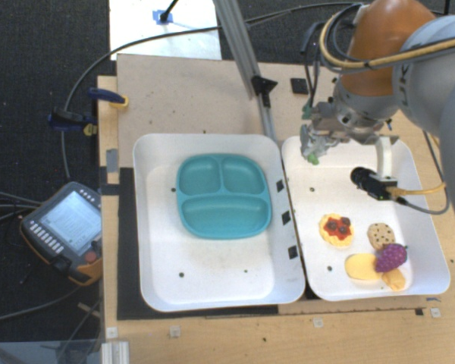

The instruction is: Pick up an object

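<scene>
My gripper (315, 149) hangs over the far left corner of the right bin (432, 275), below the orange band of the arm. A small greenish bit (312, 158) shows at its tip; I cannot tell whether that is a held thing or part of the gripper. Several toy foods lie at the near end of the right bin, well apart from the gripper: a round pizza-like piece (336, 230), a speckled cookie (380, 235), a purple grape bunch (391, 256) and a yellow piece (361, 267) beside it.
A teal divided plate (224, 196) lies in the left bin (155, 279). A black part on a white post (370, 180) with a yellow cable hangs over the right bin's middle. A metal pole (243, 51) slants over the back of the bench.
</scene>
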### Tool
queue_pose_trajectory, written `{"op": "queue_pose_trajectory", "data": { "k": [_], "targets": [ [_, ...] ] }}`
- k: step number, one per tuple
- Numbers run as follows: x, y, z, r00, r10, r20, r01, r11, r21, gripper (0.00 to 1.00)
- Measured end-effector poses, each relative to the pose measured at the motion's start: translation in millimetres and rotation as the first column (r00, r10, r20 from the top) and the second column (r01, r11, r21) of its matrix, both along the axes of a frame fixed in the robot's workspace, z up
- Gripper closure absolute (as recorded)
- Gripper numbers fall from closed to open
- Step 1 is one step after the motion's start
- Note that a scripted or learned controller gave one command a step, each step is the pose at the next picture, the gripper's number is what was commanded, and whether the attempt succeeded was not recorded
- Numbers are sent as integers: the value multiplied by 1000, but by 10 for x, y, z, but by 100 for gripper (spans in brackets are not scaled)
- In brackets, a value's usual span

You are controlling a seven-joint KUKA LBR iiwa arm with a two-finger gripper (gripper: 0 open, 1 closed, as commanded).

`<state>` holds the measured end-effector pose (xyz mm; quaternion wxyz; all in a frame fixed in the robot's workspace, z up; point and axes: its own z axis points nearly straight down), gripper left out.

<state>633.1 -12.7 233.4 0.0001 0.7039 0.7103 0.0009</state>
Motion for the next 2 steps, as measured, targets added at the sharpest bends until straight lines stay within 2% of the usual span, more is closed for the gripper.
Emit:
{"op": "queue_pose_trajectory", "data": {
  "k": [1,2],
  "targets": [
    [-149,564,-2,1000,1,-1,-1,1000,1,100],
    [-200,1109,-122,1000,0,-1,0,1000,1,100]
  ]
}}
